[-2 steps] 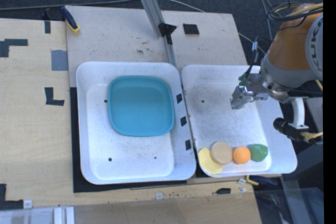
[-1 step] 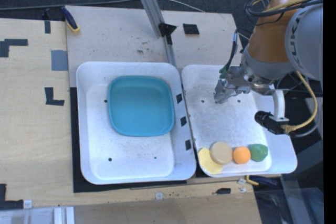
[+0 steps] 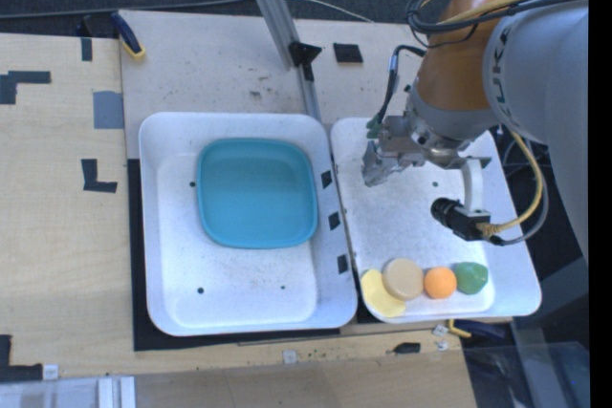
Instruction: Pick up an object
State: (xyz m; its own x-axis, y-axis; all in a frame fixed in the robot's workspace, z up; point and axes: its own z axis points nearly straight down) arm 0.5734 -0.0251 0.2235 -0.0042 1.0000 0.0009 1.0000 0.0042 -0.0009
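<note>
Looking down on the counter (image 3: 57,205), we take the right bin (image 3: 421,215) as our landmark. Our gripper (image 3: 378,165) hangs over that bin's far-left part, and we cannot tell how it is set, nor see anything in it. Beside this bin, the left bin (image 3: 163,234) carries a teal plate (image 3: 256,192). Along the right bin's near edge lie a yellow piece (image 3: 375,295), a tan disc (image 3: 403,279), a green piece (image 3: 470,277) and an orange ball (image 3: 440,283), all toward us from the gripper, so we judge the reach must come nearward.
</note>
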